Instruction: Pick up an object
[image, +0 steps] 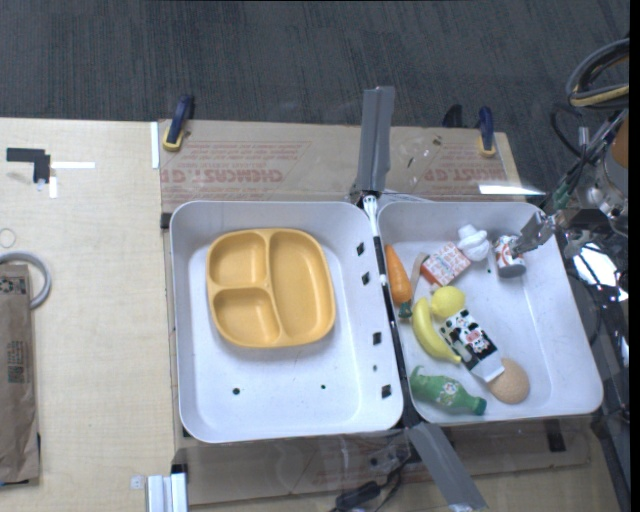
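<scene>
At the right bin's (570, 300) upper right, the jaws (512, 252) sit low beside a small white toy (472, 241); whether they are parted cannot be told. Banana (432, 332) and carrot (398, 275) lie left of them.

The cardboard sheet (300, 160) lying behind the two bins carries red printing in mirrored or upside-down capitals, repeated on its left and right halves, but the letters are too blurred to read with any certainty. The brown paper bag (18, 380) at the left edge of the bench bears small dark print and a recycling-style mark, also too small to make out. The small red and white packet (445, 265) in the right bin shows a label whose words cannot be read.
</scene>
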